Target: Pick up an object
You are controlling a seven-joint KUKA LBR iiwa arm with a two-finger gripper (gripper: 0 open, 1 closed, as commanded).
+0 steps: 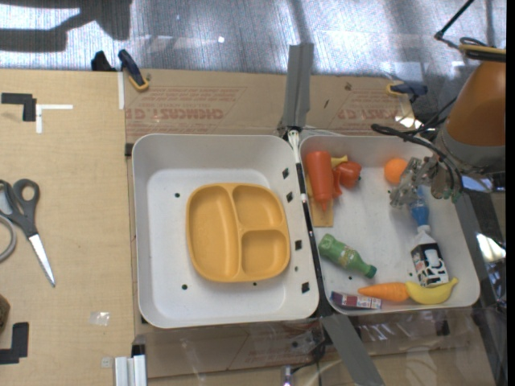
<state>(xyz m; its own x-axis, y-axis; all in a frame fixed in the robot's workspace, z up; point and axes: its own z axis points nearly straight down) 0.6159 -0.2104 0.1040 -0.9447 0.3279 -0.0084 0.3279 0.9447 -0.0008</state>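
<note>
Hovering gripper (408, 185) at right bin's (378, 236) upper right, beside orange ball (394, 170), likely lining up a grasp; finger spread unclear.

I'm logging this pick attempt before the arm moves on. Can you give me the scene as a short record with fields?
left bin: yellow divided plate
right bin: orange cylinder, red pepper, orange ball, green bottle, carrot, banana, black-and-white bottle
gripper: over the right bin's far right side, beside the orange ball
held: nothing visibly between the fingers
bench: scissors at left
</note>
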